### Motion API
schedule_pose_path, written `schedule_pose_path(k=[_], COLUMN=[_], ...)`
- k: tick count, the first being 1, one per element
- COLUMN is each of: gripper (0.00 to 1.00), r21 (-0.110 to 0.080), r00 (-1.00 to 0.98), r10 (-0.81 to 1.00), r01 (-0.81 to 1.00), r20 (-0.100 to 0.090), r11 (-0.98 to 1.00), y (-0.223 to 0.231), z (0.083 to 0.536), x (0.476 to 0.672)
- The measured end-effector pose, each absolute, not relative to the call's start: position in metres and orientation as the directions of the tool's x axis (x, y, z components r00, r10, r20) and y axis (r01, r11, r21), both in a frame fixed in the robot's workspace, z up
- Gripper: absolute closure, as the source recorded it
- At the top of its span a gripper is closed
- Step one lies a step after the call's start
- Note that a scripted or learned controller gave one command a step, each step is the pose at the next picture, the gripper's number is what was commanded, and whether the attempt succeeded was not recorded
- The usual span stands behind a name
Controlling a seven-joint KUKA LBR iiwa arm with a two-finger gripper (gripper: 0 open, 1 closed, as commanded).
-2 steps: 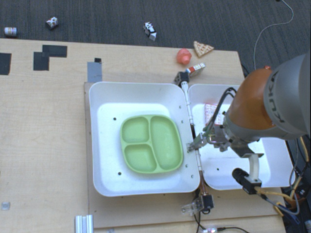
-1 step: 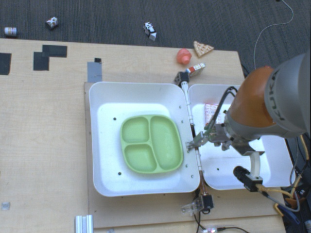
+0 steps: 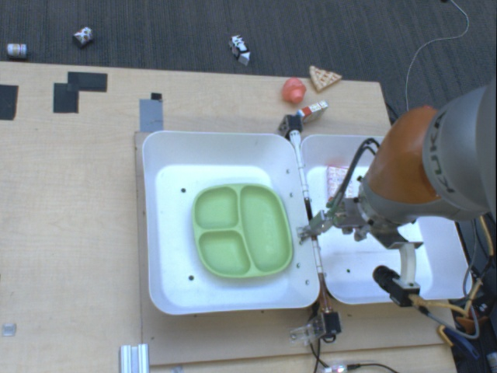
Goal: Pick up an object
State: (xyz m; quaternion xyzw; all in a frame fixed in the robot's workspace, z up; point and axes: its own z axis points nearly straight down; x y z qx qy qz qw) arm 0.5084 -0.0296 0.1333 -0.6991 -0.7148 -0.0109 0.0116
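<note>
The end effector (image 3: 317, 228) hangs over the rim between the 2 bins; whether it is open, or holds anything, cannot be told. The green tray (image 3: 242, 231) — the nearest candidate — lies just beside it in the left bin (image 3: 167, 231); the risk is striking the rim, or slipping on the tray's shallow, wide edge.

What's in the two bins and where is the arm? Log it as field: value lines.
left bin: holds a green divided plate, three compartments, lying flat
right bin: a small pink-and-white item near its far edge, partly hidden by the arm
arm: over the right bin, reaching from the right
gripper: low at the divider between the bins
held object: none visible
</note>
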Motion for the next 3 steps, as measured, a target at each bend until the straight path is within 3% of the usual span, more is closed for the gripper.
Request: schedule_pose_path(k=[3], gripper=[0.00], r21=[0.000], r00=[-0.026], r10=[0.999], r01=[1.000], r20=[0.041], r11=[0.026], y=[-0.0349], z=[0.1295], x=[0.5104])
